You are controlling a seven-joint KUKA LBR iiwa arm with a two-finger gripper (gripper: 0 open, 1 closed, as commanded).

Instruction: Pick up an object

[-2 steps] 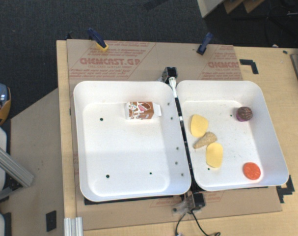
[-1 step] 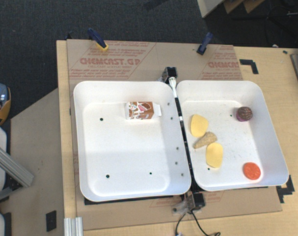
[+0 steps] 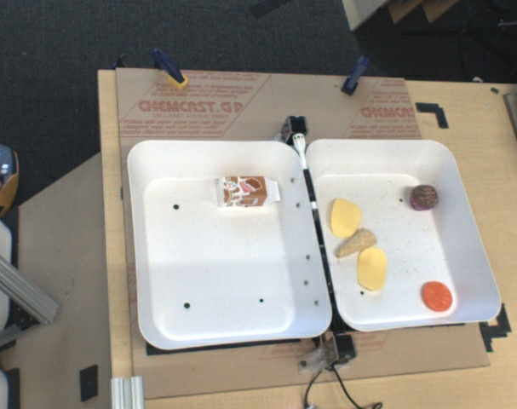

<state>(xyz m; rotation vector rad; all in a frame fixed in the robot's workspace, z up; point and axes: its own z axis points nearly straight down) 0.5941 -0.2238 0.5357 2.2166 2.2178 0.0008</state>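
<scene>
On counter (image 3: 462,100), objs lie untouched in both bins; pick not begun. End effector state: cannot tell. Next: approach orange disc (image 3: 437,296), isolated.

Left bin (image 3: 147,254): one small carton (image 3: 244,191), near the far wall, right of centre. Right bin (image 3: 471,228): first flat piece (image 3: 345,217) at the near-left; lumpy piece (image 3: 355,244) just below, touching second flat piece (image 3: 372,268); round item (image 3: 423,197) at far right; disc (image 3: 437,296) in the near right corner
</scene>
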